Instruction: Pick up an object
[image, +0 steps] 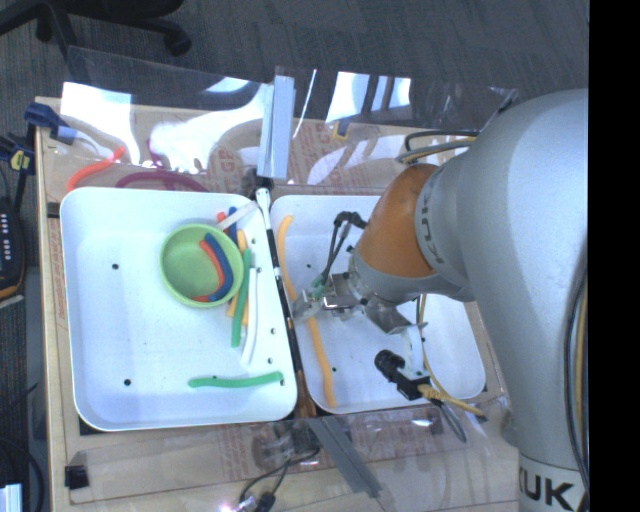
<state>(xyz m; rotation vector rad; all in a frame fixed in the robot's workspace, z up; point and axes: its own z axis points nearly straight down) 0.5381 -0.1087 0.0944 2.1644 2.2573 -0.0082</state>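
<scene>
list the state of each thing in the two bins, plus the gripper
green bowl: upright in the left bin, coloured strips curled inside
green strip: lying flat on the left bin's floor, apart from the bowl
orange strip: lying flat in the right bin, near its left wall
gripper: low over the right bin, nothing seen held

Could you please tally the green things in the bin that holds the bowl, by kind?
Green bowl: 1
Green sticks: 2 (one beside the bowl, one lying apart)
Total: 3
</scene>
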